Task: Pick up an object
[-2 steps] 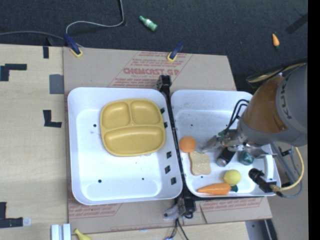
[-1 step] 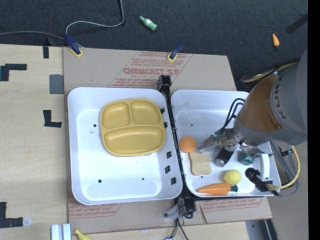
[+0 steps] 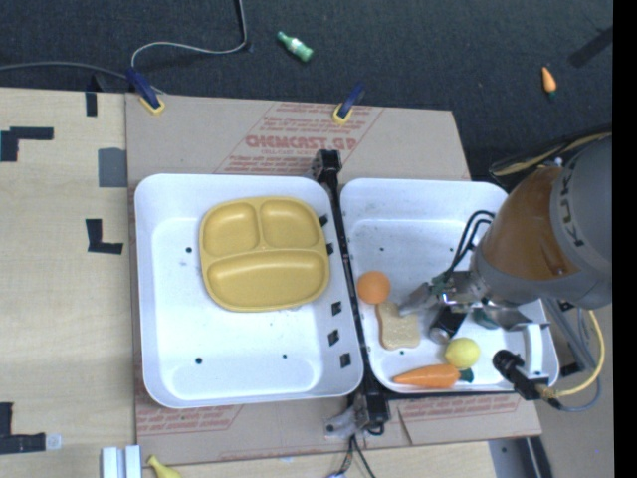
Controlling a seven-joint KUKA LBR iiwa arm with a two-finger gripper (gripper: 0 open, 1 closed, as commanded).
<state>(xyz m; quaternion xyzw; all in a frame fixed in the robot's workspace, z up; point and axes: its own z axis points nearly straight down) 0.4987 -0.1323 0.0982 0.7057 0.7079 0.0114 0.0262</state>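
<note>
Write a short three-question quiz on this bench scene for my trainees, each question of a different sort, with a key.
1. True or false: the yellow divided plate lies in the right bin.
2. Which item lies nearest the bench's front edge? A) orange ball B) carrot C) bread slice
3. Fill in: the gripper is over the ____ bin.

Key: 1 false; 2 B; 3 right.
</note>
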